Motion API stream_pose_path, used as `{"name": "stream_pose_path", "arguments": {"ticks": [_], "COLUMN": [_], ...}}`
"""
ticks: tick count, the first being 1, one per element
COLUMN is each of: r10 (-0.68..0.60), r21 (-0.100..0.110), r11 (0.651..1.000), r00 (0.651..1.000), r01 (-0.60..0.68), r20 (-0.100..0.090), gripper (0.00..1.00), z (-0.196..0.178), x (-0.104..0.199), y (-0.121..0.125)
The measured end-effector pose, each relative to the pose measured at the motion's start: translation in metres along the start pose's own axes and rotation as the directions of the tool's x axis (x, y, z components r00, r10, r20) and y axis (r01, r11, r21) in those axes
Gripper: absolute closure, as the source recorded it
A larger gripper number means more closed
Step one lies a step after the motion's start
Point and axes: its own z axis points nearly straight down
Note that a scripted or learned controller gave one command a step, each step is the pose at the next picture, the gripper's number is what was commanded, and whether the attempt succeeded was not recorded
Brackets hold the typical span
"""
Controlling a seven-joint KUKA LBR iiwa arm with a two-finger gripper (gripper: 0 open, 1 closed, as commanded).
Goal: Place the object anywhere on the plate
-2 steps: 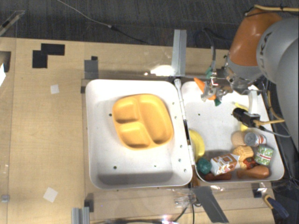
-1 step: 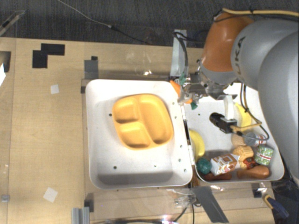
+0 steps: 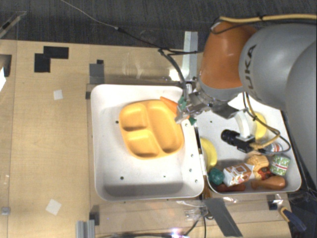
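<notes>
Plate (image 3: 148, 129), yellow and split into compartments, is lying in the left white bin (image 3: 106, 167) on the table (image 3: 44, 148), and the grey arm with its orange band (image 3: 223, 58) is leaning in over the bin's far right corner. Its gripper (image 3: 185, 108) is hanging just at the plate's upper right rim. A small orange object (image 3: 169, 103) is peeking out right beside it, touching or overlapping that rim; whether the gripper is pinching it I cannot tell, since the tip is too cluttered to read. The right bin (image 3: 292, 180) is holding a jumble: something yellow (image 3: 210, 152), a teal ball (image 3: 216, 176), a small carton (image 3: 237, 172).

My worry is the edge. Sitting this close to the rim, the orange object could tip off toward the bin wall instead of settling in a compartment.
</notes>
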Motion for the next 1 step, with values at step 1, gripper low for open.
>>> {"name": "stream_pose_path", "arguments": {"ticks": [1], "r10": [0.001], "r21": [0.0], "r11": [1.0], "r00": [1.0], "r01": [-0.001], "r20": [0.0], "gripper": [0.0], "z": [0.0], "x": [-0.0006], "y": [-0.0002]}}
